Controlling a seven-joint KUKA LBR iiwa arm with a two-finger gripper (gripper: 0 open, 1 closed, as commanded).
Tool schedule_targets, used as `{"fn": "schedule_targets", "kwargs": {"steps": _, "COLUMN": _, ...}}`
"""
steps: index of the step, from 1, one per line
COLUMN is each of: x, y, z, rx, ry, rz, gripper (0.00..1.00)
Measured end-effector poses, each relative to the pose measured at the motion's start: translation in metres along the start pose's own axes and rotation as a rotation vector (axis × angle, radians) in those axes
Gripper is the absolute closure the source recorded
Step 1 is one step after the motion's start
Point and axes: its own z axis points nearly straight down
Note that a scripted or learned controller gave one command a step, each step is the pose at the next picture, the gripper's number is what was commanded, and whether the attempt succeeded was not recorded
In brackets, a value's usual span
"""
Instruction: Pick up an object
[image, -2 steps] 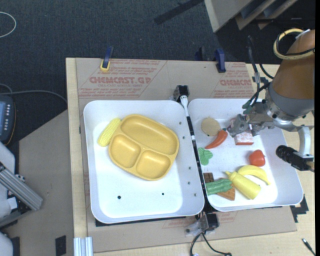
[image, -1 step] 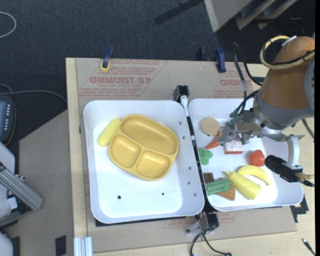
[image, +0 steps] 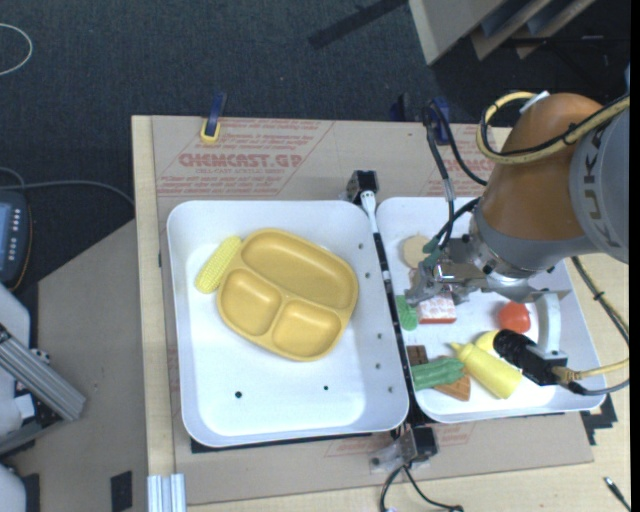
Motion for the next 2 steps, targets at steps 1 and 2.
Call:
{"fn": "schedule_targets", "kwargs": {"steps": 1, "x": 0.017, "y": -0.023, "z": 0.009, "rx": 0.001, "ry": 0.0, "rz": 0.003, "gripper": 1.0}}
{"fn": "schedule_targets", "kwargs": {"steps": 2, "x": 0.029, "y": -0.025, "z": 0.004, "rx": -0.004, "ry": -0.001, "rz": 0.002, "gripper": 1.0}}
